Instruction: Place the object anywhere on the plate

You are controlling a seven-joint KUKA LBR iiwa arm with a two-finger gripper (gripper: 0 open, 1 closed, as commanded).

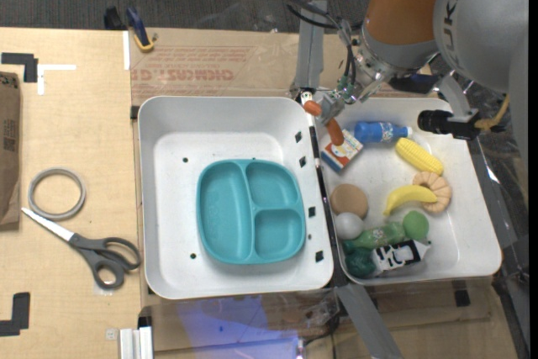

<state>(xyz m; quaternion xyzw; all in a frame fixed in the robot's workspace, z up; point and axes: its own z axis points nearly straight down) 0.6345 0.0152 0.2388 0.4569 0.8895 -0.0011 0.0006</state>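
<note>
A teal divided plate (250,210) lies in the left white bin (160,181) with nothing on it. My gripper (329,101) hangs over the far left corner of the right bin (479,256), by the wall between the two bins. A small orange piece (313,107) shows right at its tip, and I cannot make out whether it is gripped. Just below, a red-orange stick (334,131) rests against a small red and white box (343,152).
The right bin also holds a blue bottle (380,131), a corn cob (418,155), a banana (409,197), a brown ball (349,200), a white ball (348,224) and green items (413,224). Scissors (92,248) and a tape ring (56,192) lie on the bench at left.
</note>
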